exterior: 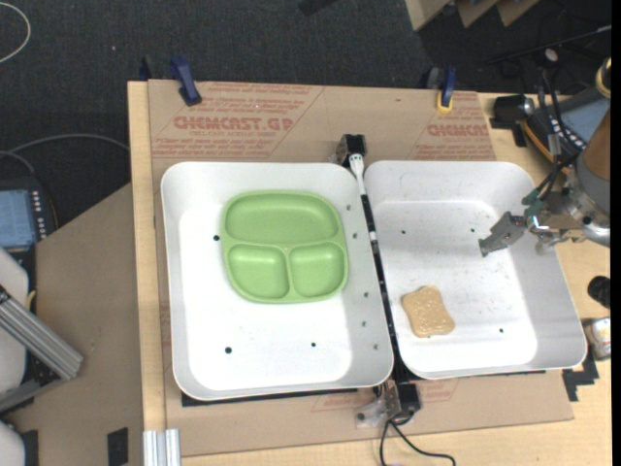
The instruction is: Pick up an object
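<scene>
One tan biscuit (428, 312), one green divided plate (285, 247).

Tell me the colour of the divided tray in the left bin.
Light green; the divided tray shows clearly in the camera view.

One fixed camera looks down aslant over both white bins (194, 357).

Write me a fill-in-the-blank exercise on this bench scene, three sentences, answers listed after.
1. The green divided tray lies in the ____ bin of the two, as the camera sees them.
2. The tan slice of toast lies in the right bin, near its ____ edge.
3. The green tray has ____ compartments.

Missing words: left; front; three
</scene>
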`<action>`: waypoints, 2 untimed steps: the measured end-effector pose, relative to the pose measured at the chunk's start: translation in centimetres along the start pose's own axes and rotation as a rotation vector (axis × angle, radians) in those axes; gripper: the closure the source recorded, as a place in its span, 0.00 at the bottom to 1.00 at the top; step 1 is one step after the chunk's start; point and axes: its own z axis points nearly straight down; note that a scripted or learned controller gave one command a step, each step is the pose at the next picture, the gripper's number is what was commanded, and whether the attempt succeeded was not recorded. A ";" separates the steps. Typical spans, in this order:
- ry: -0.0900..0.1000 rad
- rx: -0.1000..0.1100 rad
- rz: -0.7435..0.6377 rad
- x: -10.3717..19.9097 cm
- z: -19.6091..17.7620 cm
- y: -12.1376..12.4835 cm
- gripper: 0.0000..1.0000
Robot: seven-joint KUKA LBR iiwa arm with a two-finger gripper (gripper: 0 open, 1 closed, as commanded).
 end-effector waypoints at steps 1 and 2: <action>0.006 0.012 0.002 3.1 13.8 -4.2 0.00; -0.002 -0.007 -0.004 6.3 14.0 1.2 0.00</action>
